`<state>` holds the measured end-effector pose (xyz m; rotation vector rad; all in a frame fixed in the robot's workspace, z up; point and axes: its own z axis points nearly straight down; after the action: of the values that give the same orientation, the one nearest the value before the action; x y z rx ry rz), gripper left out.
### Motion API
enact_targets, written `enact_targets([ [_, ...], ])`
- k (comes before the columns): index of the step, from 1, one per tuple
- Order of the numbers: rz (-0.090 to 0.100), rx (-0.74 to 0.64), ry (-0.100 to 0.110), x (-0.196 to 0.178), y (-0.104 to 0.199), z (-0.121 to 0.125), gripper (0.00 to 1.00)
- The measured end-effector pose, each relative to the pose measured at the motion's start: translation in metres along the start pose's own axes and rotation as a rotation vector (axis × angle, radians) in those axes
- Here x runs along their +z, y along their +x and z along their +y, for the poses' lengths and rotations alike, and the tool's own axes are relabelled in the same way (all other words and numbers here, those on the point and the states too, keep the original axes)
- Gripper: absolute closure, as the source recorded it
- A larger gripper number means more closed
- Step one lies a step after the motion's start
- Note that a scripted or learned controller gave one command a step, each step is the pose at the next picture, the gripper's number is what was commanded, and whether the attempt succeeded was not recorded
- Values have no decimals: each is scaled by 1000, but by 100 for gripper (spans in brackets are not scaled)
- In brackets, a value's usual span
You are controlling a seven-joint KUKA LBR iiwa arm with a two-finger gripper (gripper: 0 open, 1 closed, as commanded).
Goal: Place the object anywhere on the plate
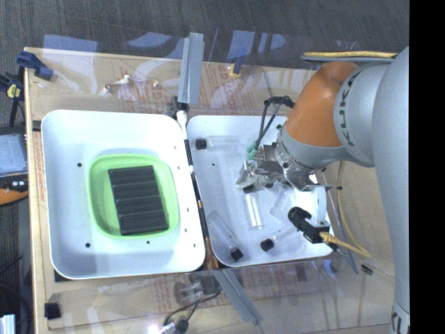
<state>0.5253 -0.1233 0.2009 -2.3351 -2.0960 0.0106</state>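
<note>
Starting at the left, the left bin (62,186) is holding a green plate (97,186) in its middle. A black ridged block (138,200) is lying flat on that plate, covering most of its floor and leaving a green margin all round.

Further right, the right bin (215,179) is carrying clear tubes. A capped tube (215,144) is lying at its far left, a slanting tube (221,229) at its near left, and a middle tube (254,211) just to the near side of the gripper (259,176). The gripper is hanging low over the middle of this bin, and the view is not showing whether it is apart or together, nor anything caught in it. The grey arm (368,110) is reaching in from the right.

The object to be moved is probably the middle tube, which is lying in the right bin, well apart from the plate, so the step in hand looks like the pick. A clear round tube is likely to be slipping and rolling, so the robot should be closing across its narrow width at mid-length. It should then be lifting high enough to clear the two bin walls between the bins. With the block taking up most of the plate, laying the tube along the ridges and letting go low should be keeping it from rolling off.
</note>
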Motion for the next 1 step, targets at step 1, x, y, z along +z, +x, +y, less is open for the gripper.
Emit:
enact_targets([
  [1, 3, -245, -2, -11, 92, -13, 100],
])
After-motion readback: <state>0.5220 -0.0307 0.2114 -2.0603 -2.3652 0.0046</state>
